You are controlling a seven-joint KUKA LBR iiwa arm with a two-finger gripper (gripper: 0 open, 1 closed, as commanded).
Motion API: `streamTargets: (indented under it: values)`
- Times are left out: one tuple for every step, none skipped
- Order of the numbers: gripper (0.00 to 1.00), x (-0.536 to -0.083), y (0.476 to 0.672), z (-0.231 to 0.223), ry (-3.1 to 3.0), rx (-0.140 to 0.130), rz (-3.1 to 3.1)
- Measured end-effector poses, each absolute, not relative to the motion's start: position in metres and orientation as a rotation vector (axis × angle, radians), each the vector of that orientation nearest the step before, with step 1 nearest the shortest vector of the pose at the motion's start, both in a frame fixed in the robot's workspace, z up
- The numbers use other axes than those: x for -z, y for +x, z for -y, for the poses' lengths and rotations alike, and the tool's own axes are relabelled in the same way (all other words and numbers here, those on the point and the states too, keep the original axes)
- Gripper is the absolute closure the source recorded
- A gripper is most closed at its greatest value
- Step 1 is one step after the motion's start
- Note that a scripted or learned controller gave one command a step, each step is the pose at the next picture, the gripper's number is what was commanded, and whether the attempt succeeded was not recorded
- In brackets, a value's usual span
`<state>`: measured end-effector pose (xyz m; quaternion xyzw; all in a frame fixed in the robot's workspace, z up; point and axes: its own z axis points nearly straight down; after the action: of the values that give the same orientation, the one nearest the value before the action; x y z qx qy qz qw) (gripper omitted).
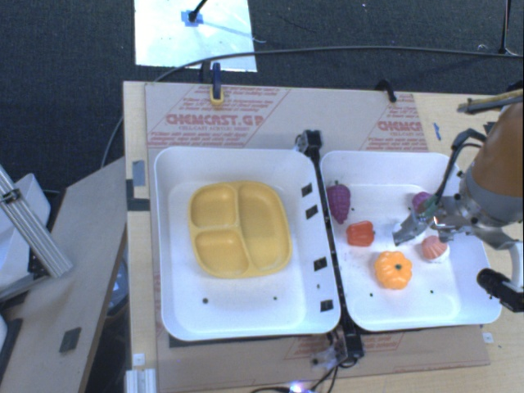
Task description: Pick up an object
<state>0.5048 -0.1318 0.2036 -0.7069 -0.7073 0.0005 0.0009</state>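
**Counter, two bins, arm low in the right one**

A pale counter [270,109] printed with red lettering sits on dark carpet. The left bin [184,301] holds a glossy yellow divided tray [240,228]. The right bin [458,309] has a purple fruit [338,201], a red pepper [360,234], a ribbed orange pumpkin [394,269], and a pink piece [434,249] beside the gripper [413,228]. Its opening cannot be judged. A magenta thing [421,200] is half hidden behind it.

Two white bins [246,322]; one yellow divided plate [239,228] far from the gripper [412,229]. Near the gripper lie five small items: one purple [338,201], one red [360,234], one orange pumpkin [393,269], one pink [435,249], one magenta [421,201].
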Motion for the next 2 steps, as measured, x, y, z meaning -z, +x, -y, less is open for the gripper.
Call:
streamTargets:
  values:
    - [0.00,-0.161,0.508,0.130,-2.219,-0.001,2.221]
    - [0.00,-0.099,0.510,0.129,-2.218,-0.003,2.220]
